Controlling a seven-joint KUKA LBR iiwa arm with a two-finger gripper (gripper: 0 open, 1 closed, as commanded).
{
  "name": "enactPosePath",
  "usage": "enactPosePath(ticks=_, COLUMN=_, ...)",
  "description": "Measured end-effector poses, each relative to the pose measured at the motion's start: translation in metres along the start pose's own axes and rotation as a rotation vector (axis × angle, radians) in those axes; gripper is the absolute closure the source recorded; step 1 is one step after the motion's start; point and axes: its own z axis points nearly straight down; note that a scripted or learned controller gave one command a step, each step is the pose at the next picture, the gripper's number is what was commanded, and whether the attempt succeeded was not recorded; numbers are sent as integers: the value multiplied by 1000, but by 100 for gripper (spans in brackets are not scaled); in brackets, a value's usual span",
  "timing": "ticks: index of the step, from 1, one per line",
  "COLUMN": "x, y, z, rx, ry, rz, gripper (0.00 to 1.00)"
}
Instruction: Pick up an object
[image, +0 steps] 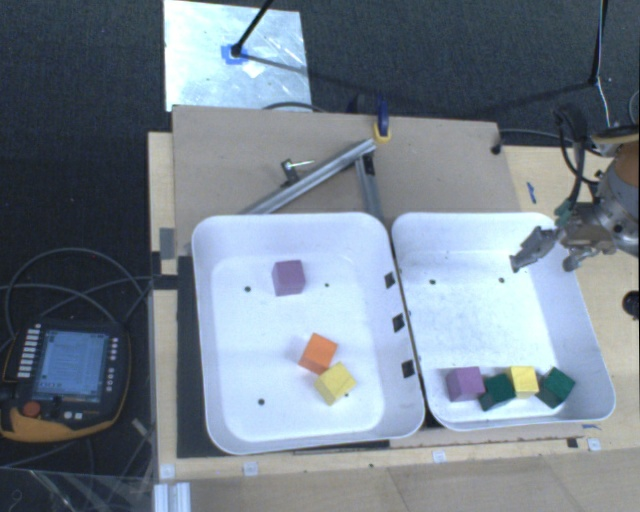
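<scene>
My arm (622, 190) runs off the right edge, so most of it is cut away. My gripper (550, 250) is small and blurred. In the right bin (500, 230), one dark green cube (494, 391) sits partly tucked behind the yellow cube (524, 379). The pendant (62, 378) screen is too small to read.

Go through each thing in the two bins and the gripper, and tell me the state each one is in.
purple block: alone, left bin
orange block: touching yellow block
purple cube: right bin's front row
green cubes: flanking yellow cube
gripper: open, holding nothing, over right bin
</scene>
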Motion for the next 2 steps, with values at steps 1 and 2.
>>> enactPosePath(ticks=1, x=0, y=0, z=0, rx=-1, ry=0, rz=0, gripper=0)
enactPosePath(ticks=2, x=6, y=-5, z=59, rx=5, ry=1, rz=3, gripper=0)
